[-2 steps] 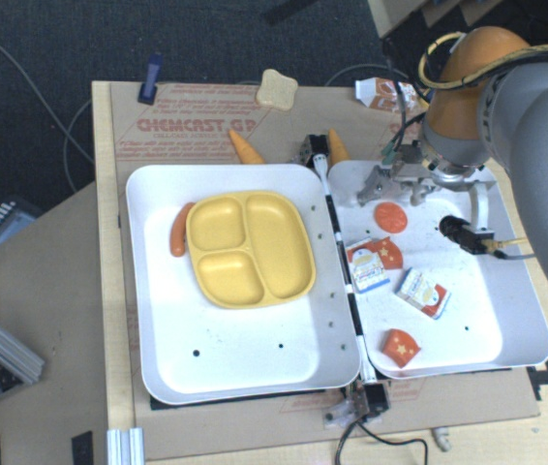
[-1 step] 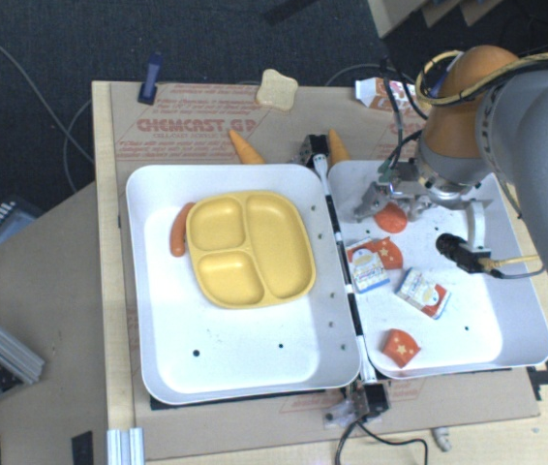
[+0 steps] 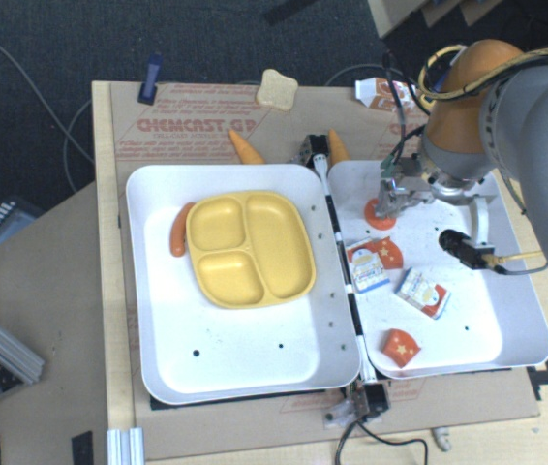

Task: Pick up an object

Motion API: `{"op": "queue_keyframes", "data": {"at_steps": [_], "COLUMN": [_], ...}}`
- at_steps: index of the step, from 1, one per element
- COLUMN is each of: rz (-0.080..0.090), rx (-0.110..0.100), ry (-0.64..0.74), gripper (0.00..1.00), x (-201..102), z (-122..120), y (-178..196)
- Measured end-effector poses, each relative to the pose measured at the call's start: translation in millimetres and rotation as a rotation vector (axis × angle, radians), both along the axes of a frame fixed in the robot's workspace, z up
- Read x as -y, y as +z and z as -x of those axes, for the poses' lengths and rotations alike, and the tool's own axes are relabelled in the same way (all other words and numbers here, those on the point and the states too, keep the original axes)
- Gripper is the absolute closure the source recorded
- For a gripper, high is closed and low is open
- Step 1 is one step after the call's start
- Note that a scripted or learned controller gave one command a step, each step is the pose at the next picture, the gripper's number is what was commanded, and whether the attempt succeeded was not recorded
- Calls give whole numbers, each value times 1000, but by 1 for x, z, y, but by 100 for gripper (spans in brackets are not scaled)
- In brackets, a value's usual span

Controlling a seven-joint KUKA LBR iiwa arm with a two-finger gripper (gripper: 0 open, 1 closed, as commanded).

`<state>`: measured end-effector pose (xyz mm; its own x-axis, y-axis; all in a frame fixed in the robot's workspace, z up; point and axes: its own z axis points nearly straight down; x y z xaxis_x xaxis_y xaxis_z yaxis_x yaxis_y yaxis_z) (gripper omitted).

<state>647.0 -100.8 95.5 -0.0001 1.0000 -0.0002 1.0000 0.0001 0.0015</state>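
Your gripper [image 3: 388, 201] sits at the upper left of the right bin [image 3: 506, 342], directly over a red piece [image 3: 380, 217]; you cannot tell its state. The yellow tray [image 3: 250, 248] and a sausage [image 3: 177, 232] lie in the left bin [image 3: 235, 366].

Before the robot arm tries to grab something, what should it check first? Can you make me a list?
1. Gripper is over the right bin: ok.
2. Something is right under it: ok, a round red piece lies at its tip.
3. Fingers ready around that piece: cannot tell, the view is too small.
4. Red piece has room around it: ok, the small packet sits apart, lower in the bin.
5. Other things to pick in the right bin: ok, a white and red packet and a red chunk.
6. Yellow tray is out of the way: ok, it sits in the left bin.
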Motion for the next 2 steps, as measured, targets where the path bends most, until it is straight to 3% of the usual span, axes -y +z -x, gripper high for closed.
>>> {"op": "queue_keyframes", "data": {"at_steps": [1, 2], "rz": [0, 1], "rx": [-1, 2], "ry": [0, 0], "gripper": [0, 0], "x": [0, 34], "z": [0, -20], "y": [0, -10]}}
